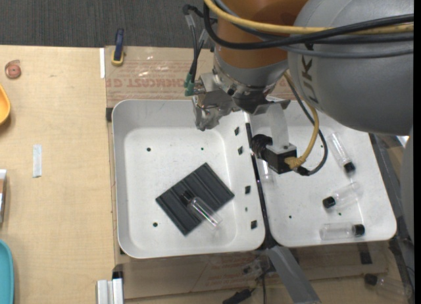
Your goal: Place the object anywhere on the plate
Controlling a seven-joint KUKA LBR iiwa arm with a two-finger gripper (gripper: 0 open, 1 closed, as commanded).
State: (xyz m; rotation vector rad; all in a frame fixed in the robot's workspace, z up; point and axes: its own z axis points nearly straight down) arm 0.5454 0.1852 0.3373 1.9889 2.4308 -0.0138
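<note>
A black ribbed plate (pixel 212 184) lies tilted in the middle of the left bin (pixel 131 164). A clear vial (pixel 204 210) with a black cap rests on the plate's near-right part, its far end reaching just past the plate's edge. My gripper (pixel 208 117) hangs over the far side of the left bin, near the divider between the bins, well clear of the plate and vial. Nothing shows beneath it. The grey arm and its orange band fill the top right.
In the right bin (pixel 375 164) lie three more clear vials with black caps (pixel 343 152) (pixel 340 197) (pixel 342 231). A black connector on a yellow cable (pixel 279 159) hangs over the divider. A blue clip (pixel 119 43) sits behind the bins.
</note>
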